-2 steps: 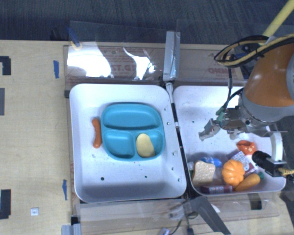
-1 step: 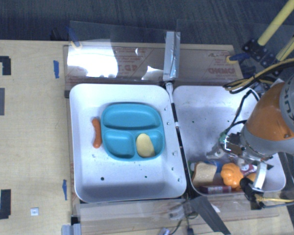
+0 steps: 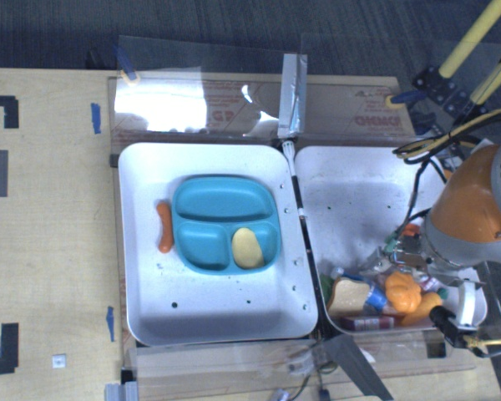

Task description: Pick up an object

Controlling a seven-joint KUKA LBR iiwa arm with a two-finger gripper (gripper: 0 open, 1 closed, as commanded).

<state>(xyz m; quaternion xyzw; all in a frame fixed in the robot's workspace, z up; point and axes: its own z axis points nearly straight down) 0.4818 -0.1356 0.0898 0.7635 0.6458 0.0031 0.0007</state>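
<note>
An orange toy (image 3: 403, 293), lumpy and glossy, lies at the near edge of the right bin (image 3: 351, 190), directly under the pincer (image 3: 411, 266), seemingly touching it; whether the pincer is open or grips anything cannot be told. A bread slice (image 3: 348, 296) sits just left of the toy. Well left, the other bin (image 3: 142, 224) holds a blue tray (image 3: 225, 203) with a yellow piece (image 3: 247, 247), and a carrot (image 3: 164, 226).

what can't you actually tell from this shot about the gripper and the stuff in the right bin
- Gripper: in the camera view the arm's orange-banded wrist covers it, so the finger state is unreadable.
- Orange object: partly under the wrist; whether it is grasped is unclear.
- Clutter beside the bread slice: too small and overlapped to identify.
</note>
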